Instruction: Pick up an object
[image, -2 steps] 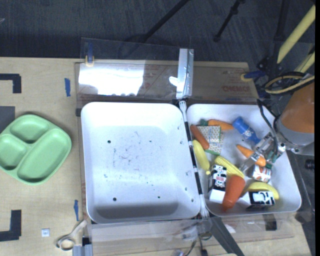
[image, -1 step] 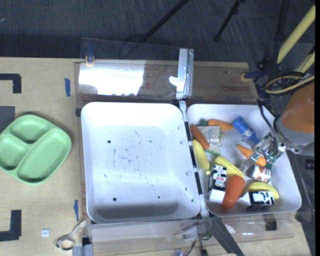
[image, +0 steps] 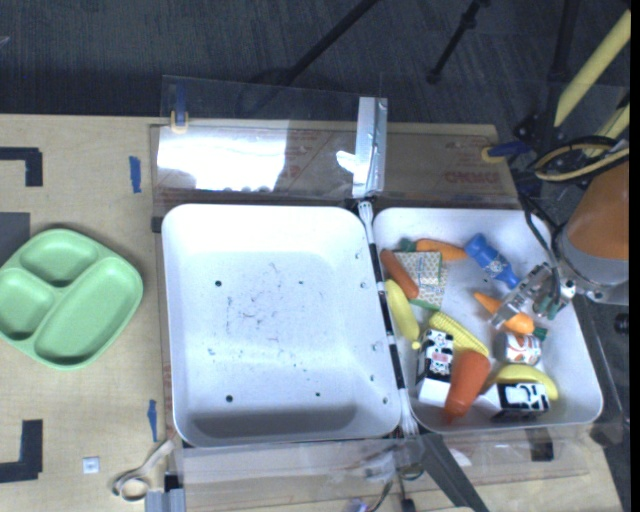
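Note:
My gripper (image: 530, 300) hangs low over the right bin (image: 585, 350), near its right wall, reaching in from the right under the arm's orange band (image: 603, 220). Directly below it lies a small orange and white toy (image: 520, 340); whether they touch is unclear. Close by are a small orange carrot piece (image: 486, 299) to its left and a blue bottle (image: 489, 254) further back. A yellow and black object (image: 523, 388) rests at the bin's front right, beside a large orange carrot (image: 465, 382).
The right bin's left half holds a cow-patterned box (image: 437, 353), two yellow bananas (image: 402, 312), a patterned packet (image: 426, 272) and a thin carrot (image: 440, 246). The left bin (image: 270, 320) adjoins it. A green divided plate (image: 65, 297) sits on the bench at far left.

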